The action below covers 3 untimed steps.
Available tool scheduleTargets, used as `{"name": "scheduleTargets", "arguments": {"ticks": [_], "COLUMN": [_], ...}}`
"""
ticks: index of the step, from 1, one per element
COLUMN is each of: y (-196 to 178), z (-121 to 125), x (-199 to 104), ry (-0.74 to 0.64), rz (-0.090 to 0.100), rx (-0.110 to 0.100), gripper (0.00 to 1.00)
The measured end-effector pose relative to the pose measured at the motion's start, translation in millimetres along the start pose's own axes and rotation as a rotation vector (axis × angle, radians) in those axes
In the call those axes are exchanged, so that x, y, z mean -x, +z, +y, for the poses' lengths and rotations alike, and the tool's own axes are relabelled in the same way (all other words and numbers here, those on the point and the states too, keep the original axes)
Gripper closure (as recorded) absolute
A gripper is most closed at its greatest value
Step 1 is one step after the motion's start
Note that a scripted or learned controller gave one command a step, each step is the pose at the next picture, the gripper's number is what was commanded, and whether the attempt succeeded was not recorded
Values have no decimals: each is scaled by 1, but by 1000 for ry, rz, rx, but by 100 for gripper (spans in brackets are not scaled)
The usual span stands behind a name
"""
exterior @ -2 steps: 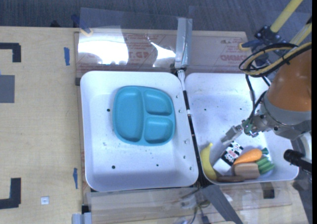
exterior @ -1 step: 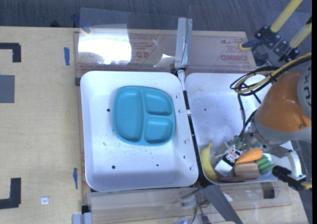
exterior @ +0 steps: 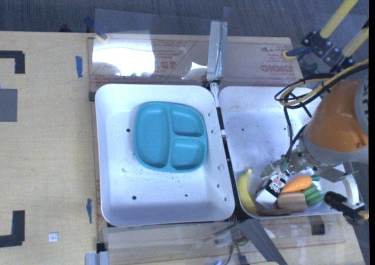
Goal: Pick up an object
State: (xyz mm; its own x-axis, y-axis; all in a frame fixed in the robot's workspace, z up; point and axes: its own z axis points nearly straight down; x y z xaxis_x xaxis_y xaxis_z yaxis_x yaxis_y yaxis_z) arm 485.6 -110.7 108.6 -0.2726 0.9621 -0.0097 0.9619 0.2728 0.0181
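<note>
A heap of small objects lies in the near corner of the right bin (exterior: 258, 120): a yellow banana (exterior: 244, 192), an orange carrot (exterior: 297, 183), a tan block (exterior: 292, 201), a green item (exterior: 314, 194) and a small black and white piece (exterior: 275, 186). My gripper (exterior: 287, 167) hangs low over this heap, just above the black and white piece and the carrot. The arm's wrist and orange band (exterior: 337, 123) cover most of it. A blue divided plate (exterior: 170, 136) lies in the left bin (exterior: 111, 158).
A clear plastic wall (exterior: 176, 53) with a metal divider post (exterior: 216, 50) stands behind the bins. Yellow rods and black cables (exterior: 319, 85) run at the upper right. Wooden bench surface (exterior: 41, 158) stretches to the left.
</note>
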Motion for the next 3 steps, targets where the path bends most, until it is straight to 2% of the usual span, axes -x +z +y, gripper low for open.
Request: {"name": "scheduleTargets", "arguments": {"ticks": [1,2,3], "y": [-85,-82,3], "z": [32,30,-7], "x": [-38,-37,-6], "ry": [181,184,116], "rz": [8,8,10], "rx": [-11,-18,-24], "gripper": [100,0,0]}}
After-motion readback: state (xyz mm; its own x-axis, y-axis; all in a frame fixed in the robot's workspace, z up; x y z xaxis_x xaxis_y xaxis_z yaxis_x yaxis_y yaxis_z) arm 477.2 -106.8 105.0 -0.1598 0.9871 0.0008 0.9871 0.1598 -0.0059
